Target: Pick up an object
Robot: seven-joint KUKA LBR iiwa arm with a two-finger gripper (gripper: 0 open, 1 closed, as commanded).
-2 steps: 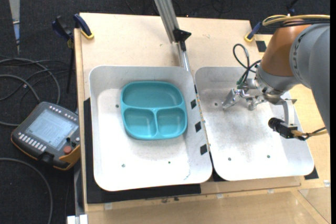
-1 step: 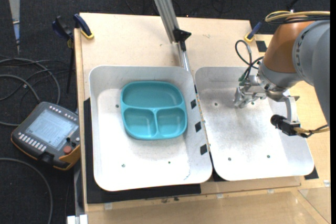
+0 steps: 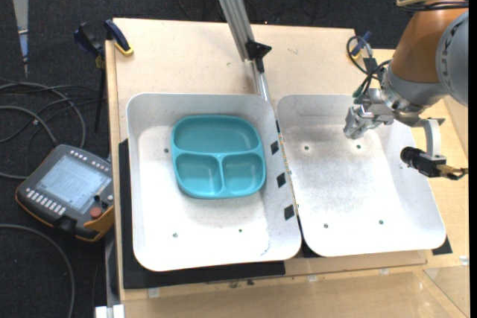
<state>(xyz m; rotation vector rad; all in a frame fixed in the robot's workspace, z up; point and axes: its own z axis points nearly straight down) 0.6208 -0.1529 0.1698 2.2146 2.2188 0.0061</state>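
Teal divided plate (image 3: 219,166) lies in left bin (image 3: 149,234), well apart from gripper (image 3: 356,125) over right bin (image 3: 373,227); finger state cannot be told. Wooden bench (image 3: 186,48); pendant (image 3: 67,194) on floor.

Grey handheld control pendant with orange trim (image 3: 65,191) sits on the dark floor left of the pale wooden bench (image 3: 186,59), black cables (image 3: 37,119) looping around it.

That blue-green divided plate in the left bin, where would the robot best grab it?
Probably by the raised rim. The teal plate lies flat in the left bin, so its broad body is too wide to pinch. The gripper hangs over the right bin, so coming straight down on the plate's right edge, nearest the arm, one finger inside and one outside, looks best.
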